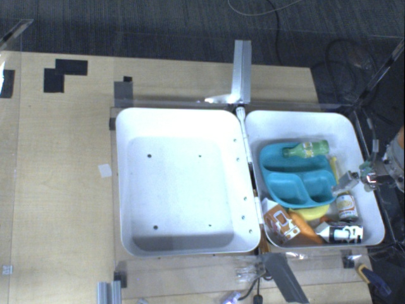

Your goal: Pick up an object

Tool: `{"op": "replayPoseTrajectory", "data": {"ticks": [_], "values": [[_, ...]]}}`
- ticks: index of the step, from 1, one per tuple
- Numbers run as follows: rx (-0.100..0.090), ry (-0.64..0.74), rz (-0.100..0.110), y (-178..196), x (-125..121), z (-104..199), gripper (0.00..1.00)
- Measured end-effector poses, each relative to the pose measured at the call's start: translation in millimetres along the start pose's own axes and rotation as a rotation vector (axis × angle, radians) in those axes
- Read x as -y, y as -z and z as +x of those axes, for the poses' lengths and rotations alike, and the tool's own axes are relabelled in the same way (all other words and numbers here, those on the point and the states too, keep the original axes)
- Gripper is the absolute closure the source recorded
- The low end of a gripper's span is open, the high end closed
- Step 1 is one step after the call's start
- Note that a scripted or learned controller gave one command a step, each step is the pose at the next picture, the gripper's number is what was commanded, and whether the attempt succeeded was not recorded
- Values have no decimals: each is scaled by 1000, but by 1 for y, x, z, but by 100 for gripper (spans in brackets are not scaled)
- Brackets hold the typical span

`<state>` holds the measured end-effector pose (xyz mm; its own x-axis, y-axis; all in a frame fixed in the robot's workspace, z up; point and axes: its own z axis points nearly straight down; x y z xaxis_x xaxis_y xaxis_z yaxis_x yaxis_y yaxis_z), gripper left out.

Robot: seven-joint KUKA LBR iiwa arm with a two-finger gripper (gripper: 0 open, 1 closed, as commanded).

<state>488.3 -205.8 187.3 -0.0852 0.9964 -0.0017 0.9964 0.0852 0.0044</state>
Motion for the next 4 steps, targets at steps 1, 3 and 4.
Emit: {"op": "replayPoseTrajectory", "data": {"ticks": [1, 3, 4], "values": [[1, 49, -2, 65, -34, -3, 0], [3, 453, -4, 250, -165, 9, 0], [3, 700, -3, 134, -146, -12, 0]]}}
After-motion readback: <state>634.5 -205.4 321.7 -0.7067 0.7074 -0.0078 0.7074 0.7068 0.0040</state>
